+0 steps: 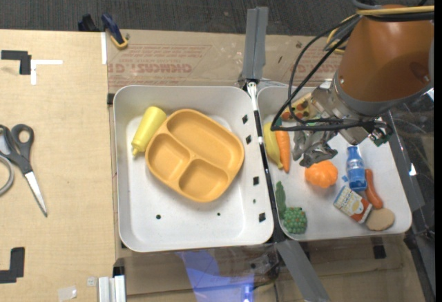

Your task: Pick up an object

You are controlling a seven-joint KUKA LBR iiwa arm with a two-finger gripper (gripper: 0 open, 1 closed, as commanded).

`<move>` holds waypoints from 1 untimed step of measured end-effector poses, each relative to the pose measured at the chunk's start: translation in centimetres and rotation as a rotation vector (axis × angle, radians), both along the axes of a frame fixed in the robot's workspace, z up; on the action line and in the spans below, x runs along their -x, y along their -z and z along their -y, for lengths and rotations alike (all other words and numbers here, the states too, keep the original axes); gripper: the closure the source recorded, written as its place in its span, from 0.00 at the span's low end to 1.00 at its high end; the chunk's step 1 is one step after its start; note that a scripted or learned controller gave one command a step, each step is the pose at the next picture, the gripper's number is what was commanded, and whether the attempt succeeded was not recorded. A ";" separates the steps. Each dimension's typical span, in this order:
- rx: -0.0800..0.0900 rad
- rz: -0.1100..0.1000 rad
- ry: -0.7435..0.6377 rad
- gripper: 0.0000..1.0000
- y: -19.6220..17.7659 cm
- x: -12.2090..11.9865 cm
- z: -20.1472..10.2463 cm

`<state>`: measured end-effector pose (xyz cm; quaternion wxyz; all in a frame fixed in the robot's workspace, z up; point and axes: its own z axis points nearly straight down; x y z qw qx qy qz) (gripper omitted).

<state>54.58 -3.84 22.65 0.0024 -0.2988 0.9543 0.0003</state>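
Gripper (314,148): above right bin (397,176), finger state unclear.
Orange (321,174): just at its 5 o'clock.
Carrot (282,147): at its 9 o'clock.

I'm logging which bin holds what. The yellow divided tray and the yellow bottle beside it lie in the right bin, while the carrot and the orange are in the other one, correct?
Not quite: the camera view shows the yellow divided tray and the yellow bottle beside it in the left bin, not the right. The carrot and the orange are indeed in the other bin, the right bin.
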 end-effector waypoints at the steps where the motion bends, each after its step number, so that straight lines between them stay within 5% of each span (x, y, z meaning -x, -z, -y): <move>1: 0.000 -0.004 0.155 1.00 3.5 5.3 -0.5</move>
